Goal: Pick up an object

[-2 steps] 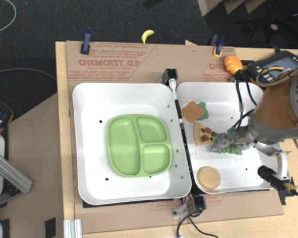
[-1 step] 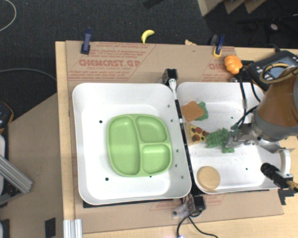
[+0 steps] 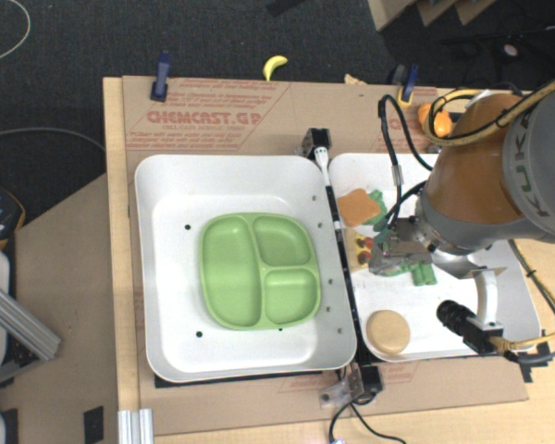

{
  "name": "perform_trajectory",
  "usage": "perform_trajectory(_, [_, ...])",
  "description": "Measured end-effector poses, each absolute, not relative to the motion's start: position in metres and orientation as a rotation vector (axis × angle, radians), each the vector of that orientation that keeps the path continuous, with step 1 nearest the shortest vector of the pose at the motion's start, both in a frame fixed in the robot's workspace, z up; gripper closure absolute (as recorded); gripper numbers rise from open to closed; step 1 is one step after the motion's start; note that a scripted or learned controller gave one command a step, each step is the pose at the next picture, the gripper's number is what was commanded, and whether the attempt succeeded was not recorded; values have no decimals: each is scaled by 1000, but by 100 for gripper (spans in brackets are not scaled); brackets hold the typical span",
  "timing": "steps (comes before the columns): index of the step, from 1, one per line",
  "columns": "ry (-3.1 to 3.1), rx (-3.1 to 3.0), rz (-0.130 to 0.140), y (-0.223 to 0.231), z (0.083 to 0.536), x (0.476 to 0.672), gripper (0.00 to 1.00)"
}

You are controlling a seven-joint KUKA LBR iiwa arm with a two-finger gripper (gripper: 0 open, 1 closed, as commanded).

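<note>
The gripper [image 3: 388, 252] is low in the right bin [image 3: 513, 317], near its left wall, and I can't tell how its jaws stand. A green object [image 3: 422, 273] pokes out just right of it, long axis running toward the near rim. Behind it, an orange piece [image 3: 356, 207]. Nearer the camera, a tan round object [image 3: 388, 331], open floor between. Beyond the wall, the left bin [image 3: 166, 248] holds a green divided plate [image 3: 259, 270].

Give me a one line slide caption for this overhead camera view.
Robot arm reaches into the right bin among toy food; a green divided plate sits in the left bin.
</note>
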State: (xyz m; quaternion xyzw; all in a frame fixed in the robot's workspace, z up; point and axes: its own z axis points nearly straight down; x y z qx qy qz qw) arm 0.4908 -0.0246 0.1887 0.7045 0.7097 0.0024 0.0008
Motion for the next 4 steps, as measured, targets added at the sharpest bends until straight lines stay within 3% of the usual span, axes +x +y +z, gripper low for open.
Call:
perform_trajectory(1, [2236, 2206, 11, 76, 233, 479, 100])
perform_trajectory(2, [2216, 2214, 18, 52, 356, 481, 100])
perform_trajectory(3, [2226, 2213, 8, 106, 397, 480, 100])
perform_trajectory(4, [2221, 2217, 3, 104, 405, 480, 100])
